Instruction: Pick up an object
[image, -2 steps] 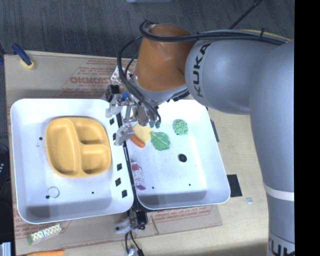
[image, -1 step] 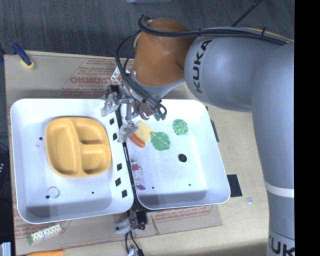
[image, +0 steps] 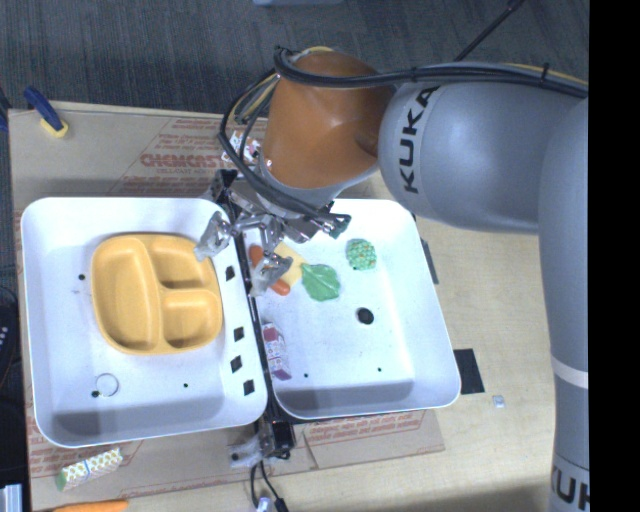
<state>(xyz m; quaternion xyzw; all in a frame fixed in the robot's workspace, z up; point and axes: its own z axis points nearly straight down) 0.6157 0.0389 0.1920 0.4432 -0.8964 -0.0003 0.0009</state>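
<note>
The metal gripper (image: 262, 255) hangs low at the far left corner of the right bin (image: 335, 365), a shallow bin of smooth white plastic; whether it is open or closed, or holding anything, cannot be told. Just beside it lie a small glossy orange piece (image: 281, 288) and a yellow piece (image: 292, 258). Nearer the far edge's middle sit a flat green leaf shape (image: 322, 282) and a knobbly green ball (image: 361, 254). The left bin (image: 60, 250) carries a smooth, rounded yellow tray (image: 155, 292) with compartments.

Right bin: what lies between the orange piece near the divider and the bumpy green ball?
A flat green leaf-shaped piece lies between the orange piece and the bumpy green ball, as the camera view shows.
</note>
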